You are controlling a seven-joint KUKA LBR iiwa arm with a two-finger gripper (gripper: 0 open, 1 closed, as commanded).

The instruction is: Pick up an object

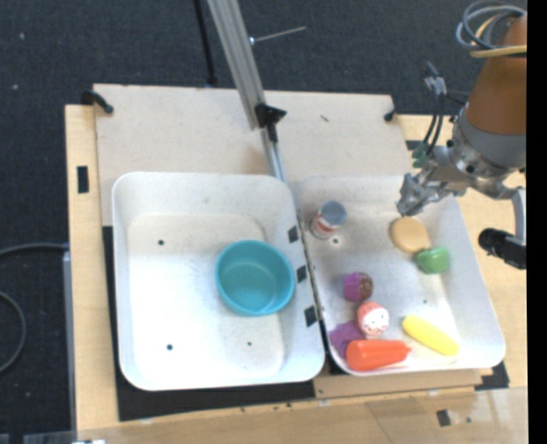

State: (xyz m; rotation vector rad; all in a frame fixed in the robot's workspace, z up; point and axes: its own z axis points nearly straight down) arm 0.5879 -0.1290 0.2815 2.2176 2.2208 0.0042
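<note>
The right bin point(467, 276) holds several small things: a tan bun-like piece point(409, 235), a green piece point(432, 260), a yellow banana-like piece point(429, 334), an orange carrot point(377, 352), a white and red round toy point(374, 318), a purple piece point(355, 286) and a small can point(328, 219). My gripper point(412, 202) hangs over the bin's back right part, just above and behind the tan piece. Nothing shows between its fingers.
The left bin point(153, 248) holds a teal bowl point(254, 277). A metal pole point(241, 58) slants down to the divide between the bins. The grey arm with its orange band point(495, 100) comes in from the right, with cables beside it.
</note>
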